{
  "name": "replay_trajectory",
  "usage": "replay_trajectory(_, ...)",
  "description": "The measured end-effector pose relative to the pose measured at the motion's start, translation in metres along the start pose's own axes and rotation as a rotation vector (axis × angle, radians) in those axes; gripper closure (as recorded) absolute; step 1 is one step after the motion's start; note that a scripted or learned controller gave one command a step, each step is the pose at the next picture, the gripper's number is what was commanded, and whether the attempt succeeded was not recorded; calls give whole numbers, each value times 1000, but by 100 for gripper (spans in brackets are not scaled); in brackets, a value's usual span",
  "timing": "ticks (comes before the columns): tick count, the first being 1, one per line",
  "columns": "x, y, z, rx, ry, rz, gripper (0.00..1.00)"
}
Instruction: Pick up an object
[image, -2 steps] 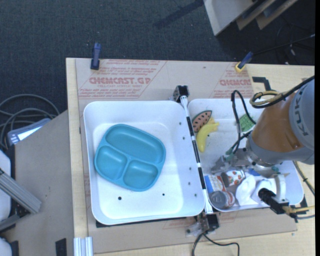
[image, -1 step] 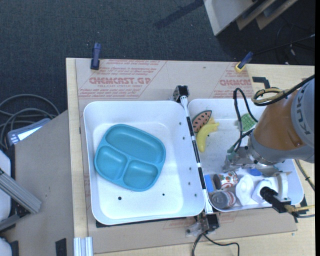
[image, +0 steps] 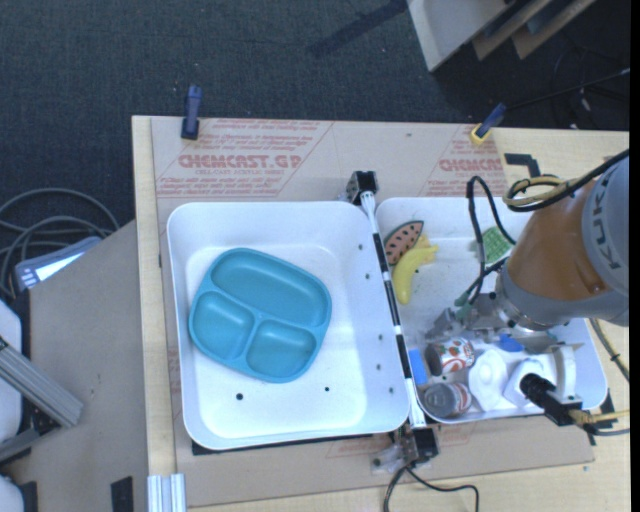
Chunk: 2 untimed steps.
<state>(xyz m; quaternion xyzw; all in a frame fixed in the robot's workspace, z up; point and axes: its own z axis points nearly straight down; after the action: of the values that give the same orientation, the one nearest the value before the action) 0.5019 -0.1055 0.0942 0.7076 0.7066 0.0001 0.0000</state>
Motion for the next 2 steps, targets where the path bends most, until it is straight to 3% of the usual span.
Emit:
replay_trajectory(1, 13, -23, 10, 1, 0, 0, 0)
replay_trajectory(2, 12, -22, -1, -2, -1, 0, 100)
